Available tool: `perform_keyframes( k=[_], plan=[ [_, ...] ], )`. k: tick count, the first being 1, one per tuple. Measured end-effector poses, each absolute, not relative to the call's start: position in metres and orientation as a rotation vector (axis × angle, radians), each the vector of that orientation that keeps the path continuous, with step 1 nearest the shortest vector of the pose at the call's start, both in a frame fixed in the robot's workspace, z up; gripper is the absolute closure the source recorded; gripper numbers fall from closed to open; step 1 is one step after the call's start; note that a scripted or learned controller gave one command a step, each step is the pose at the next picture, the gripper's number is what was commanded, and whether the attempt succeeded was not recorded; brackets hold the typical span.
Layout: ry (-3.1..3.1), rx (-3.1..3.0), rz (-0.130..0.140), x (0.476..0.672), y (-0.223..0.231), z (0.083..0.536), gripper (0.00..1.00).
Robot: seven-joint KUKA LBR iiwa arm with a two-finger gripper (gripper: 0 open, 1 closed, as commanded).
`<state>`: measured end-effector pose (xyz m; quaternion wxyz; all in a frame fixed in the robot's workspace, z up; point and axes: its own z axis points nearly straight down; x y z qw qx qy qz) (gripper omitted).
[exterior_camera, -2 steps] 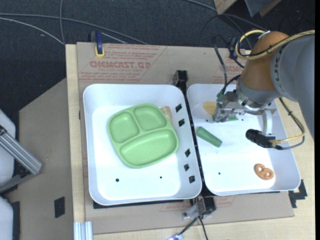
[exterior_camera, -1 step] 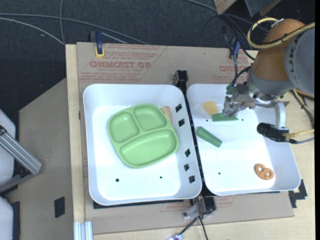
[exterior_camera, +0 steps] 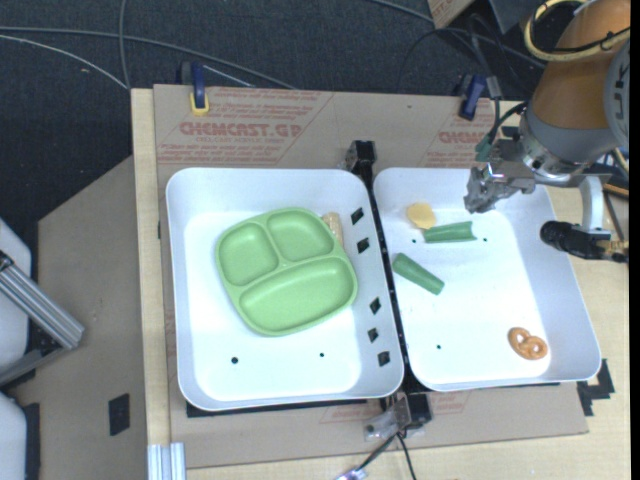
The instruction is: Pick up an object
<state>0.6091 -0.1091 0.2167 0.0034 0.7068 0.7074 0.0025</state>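
- My two-finger gripper (exterior_camera: pixel 482 200) hangs over the far part of the right shallow white bin (exterior_camera: pixel 560 298); can't tell how wide it is spread, nothing visibly held.
- Just beside the tip: a short green stick-shaped piece (exterior_camera: pixel 448 232), lying flat, and a small pale yellow lump (exterior_camera: pixel 421 214) left of that.
- A second green block (exterior_camera: pixel 417 273) lies tilted nearer the bin's middle; a small orange pretzel-shaped toy (exterior_camera: pixel 527 344) sits well apart at the near right corner.
- The left white bin (exterior_camera: pixel 195 298) holds a green three-compartment plastic tray (exterior_camera: pixel 287 270), with something tan at its far right edge, too hidden to name.
- Both bins rest on a brown printed cardboard sheet (exterior_camera: pixel 250 118) clamped at the far edge; dark carpet (exterior_camera: pixel 80 88) with cables beyond.
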Motion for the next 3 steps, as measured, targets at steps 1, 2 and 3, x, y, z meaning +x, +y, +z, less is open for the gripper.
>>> perform_keyframes(
  k=[1, 2, 3],
  plan=[
    [2.219, 2.216, 0.007, 0.611, -0.109, 0.270, 1.00],
    [2.229, 2.220, -0.001, 0.593, -0.070, 0.259, 1.00],
    [2.231, 2.218, 0.001, 0.574, -0.017, 0.260, 1.00]
  ],
)
